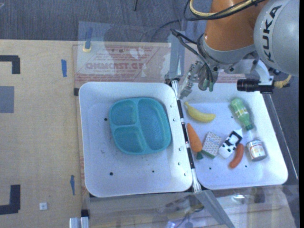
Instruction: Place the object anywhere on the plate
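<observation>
Seven small objects lie in the right bin (278, 172), and I cannot tell from here which of them is meant as the task's object. The banana (199, 113) sits toward the bin's 10 o'clock corner, nearest the gripper. Just below it, at about 8 o'clock, the carrot (194, 137) lies along the bin's left wall, with a speckled square block (212, 144) just beside it and a black-and-white cow toy (231, 143) touching that block's right side. A red sausage-shaped piece (236, 156) lies at 6 o'clock, a small tin can (256, 149) at 4 o'clock, a green bottle (241, 112) at 1 o'clock. The teal plate (140, 125), three compartments, rests in the left bin (92, 175) with nothing on it. My gripper (205, 81) hangs at the right bin's 11 o'clock edge, above the banana and apart from it; I see nothing between its fingers, and I cannot tell how wide they stand.
</observation>
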Robot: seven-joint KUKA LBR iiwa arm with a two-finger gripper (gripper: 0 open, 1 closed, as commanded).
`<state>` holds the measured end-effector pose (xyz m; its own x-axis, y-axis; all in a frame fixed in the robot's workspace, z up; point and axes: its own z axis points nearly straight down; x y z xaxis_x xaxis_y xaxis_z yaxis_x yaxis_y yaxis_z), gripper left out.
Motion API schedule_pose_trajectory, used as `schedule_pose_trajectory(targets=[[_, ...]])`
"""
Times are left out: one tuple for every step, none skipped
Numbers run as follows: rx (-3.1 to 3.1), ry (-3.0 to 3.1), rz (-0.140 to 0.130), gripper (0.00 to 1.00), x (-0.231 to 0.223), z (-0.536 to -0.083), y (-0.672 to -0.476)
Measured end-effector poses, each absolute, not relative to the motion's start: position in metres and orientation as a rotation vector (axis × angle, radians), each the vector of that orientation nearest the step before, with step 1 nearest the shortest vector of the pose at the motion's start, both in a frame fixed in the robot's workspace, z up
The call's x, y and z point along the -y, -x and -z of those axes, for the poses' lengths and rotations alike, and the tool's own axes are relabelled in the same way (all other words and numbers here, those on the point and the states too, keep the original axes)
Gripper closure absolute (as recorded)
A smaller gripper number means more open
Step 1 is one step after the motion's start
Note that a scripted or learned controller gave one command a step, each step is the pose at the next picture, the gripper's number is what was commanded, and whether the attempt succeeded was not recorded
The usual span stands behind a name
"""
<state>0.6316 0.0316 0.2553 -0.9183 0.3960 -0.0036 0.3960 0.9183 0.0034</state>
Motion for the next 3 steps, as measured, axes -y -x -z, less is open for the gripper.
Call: schedule_pose_trajectory(targets=[[-3.019,-0.84,-0.004,1.0,-0.011,-0.304,-0.616],[-2.834,-1.353,-0.002,1.0,0.012,-0.198,-0.578],[-2.847,-1.322,-0.003,1.0,-0.032,-0.222,-0.56]])
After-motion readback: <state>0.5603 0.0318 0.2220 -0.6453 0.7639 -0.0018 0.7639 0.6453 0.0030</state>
